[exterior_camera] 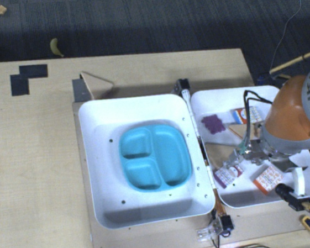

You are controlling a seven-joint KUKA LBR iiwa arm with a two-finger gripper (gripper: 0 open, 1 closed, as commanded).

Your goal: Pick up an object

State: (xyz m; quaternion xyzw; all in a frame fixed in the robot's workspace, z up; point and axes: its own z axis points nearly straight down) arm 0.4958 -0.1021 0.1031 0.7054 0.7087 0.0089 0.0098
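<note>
Two shallow white bins sit side by side on a pale wooden surface (33,179). The left bin (102,171) holds a turquoise plastic three-compartment tray (155,157). The grey arm with an orange band (291,119) reaches into the right bin (216,102), above a purple crumpled item (213,123) and small printed packets (268,179).

bins (92,155): 2 | blue tray (154,157): 1 | small items (213,123) in right bin: maybe 5

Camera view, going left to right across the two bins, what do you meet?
Left bin → blue divided tray → purple piece → purple-and-white packet → orange-and-white packet → orange band of the arm.
</note>
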